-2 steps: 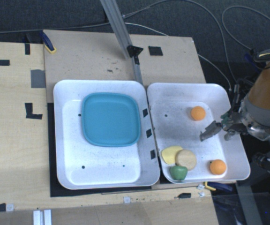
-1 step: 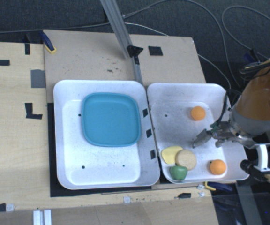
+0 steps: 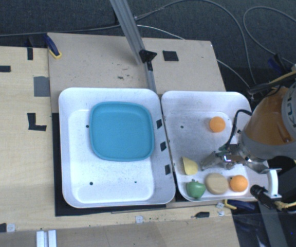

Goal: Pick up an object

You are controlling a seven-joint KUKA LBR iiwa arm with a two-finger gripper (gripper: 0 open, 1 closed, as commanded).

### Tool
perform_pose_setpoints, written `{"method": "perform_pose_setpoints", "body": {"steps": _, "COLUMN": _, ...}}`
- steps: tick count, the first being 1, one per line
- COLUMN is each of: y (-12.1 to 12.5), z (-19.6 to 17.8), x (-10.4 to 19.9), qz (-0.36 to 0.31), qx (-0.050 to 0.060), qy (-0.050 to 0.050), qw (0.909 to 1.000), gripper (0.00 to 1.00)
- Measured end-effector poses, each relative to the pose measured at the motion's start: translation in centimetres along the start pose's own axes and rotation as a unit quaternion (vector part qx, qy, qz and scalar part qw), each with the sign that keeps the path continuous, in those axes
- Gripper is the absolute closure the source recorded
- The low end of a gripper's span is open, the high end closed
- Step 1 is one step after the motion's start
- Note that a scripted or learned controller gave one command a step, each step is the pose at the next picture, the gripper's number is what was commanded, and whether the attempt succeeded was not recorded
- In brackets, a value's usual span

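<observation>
Overhead camera (fixed) slants down over both bins (image 3: 66, 138).

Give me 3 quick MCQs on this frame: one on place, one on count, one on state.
1. Where does the square blue plastic plate lie?
A. left white bin
B. right white bin
C. on the bench

2. How many small orange balls lie in the right white bin?
A. one
B. two
C. three

3. How does the gripper stand?
A. clamped on the plate
B. over the left bin
C. low in the right bin, among the small items

Answers:
1 A: the plate rests inside the left white bin.
2 B: one ball near the back, another at the front edge.
3 C: it sits above the yellow wedge and tan round piece.
</observation>
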State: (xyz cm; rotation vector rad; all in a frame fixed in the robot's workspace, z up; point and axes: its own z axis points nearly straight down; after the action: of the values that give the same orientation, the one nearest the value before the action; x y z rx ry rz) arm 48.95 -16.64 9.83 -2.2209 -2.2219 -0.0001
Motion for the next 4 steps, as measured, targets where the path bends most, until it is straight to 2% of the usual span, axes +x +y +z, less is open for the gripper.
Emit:
{"method": "perform_pose_setpoints", "body": {"steps": 1, "y": 0.0, "z": 0.8, "x": 0.0, "qz": 0.0, "qx": -0.001, "qy": -0.001, "qw": 1.0, "gripper": 0.0}}
{"method": "perform_pose_setpoints", "body": {"steps": 2, "y": 0.1, "z": -0.3, "x": -0.1, "qz": 0.0, "qx": -0.002, "qy": -0.001, "qw": 1.0, "gripper": 1.0}}
{"method": "perform_pose_setpoints", "body": {"steps": 3, "y": 0.2, "z": -4.6, "x": -0.7, "qz": 0.0, "qx": -0.001, "qy": -0.001, "qw": 1.0, "gripper": 1.0}}
{"method": "perform_pose_setpoints", "body": {"steps": 4, "y": 0.5, "z": -10.2, "x": 0.3, "qz": 0.0, "qx": -0.002, "qy": 0.0, "qw": 1.0, "gripper": 1.0}}
